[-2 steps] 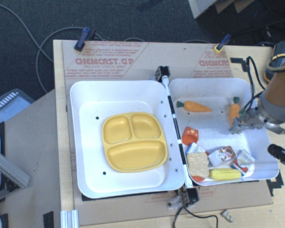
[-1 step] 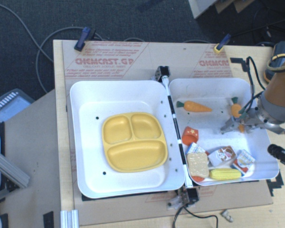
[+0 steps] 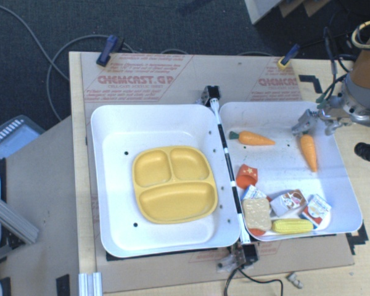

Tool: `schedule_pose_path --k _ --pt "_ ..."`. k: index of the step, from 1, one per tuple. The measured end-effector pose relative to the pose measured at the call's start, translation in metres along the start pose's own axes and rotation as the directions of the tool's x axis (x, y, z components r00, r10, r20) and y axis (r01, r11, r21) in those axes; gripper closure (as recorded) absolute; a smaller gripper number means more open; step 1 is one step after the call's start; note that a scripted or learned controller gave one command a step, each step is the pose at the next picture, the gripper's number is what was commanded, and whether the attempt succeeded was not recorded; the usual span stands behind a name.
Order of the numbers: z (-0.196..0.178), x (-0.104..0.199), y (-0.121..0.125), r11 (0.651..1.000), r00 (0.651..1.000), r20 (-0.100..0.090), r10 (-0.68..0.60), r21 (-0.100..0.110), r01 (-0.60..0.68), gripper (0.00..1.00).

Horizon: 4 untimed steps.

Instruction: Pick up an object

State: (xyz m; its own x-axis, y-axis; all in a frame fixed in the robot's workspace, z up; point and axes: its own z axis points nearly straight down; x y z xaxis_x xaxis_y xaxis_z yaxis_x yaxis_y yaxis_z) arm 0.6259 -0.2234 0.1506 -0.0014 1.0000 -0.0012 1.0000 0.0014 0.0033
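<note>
At the right bin's (image 3: 351,196) upper right corner, your gripper (image 3: 312,123) hangs just above the top end of a carrot (image 3: 308,152); whether that tip sits between the jaws, you cannot tell from this slant. A second carrot (image 3: 255,139) lies level near the divider, well apart from the first. Along the near edge you see a red piece (image 3: 246,176), a bread slice (image 3: 256,214), a corn cob (image 3: 291,226) and two small packets (image 3: 290,202), crowded together. Across the divider, the left bin (image 3: 111,165) holds a yellow tray (image 3: 172,184) with three compartments.
</note>
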Motion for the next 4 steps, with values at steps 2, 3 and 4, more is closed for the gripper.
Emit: schedule_pose_path --k 2,3,4 --pt "0.056 0.003 -0.013 1.000 1.000 -0.004 -0.003 0.003 0.003 1.00" --pt "0.037 0.101 0.034 1.000 1.000 -0.002 -0.001 0.000 0.001 1.00" --pt "-0.035 0.169 -0.006 1.000 1.000 -0.003 0.000 0.004 0.000 1.00"
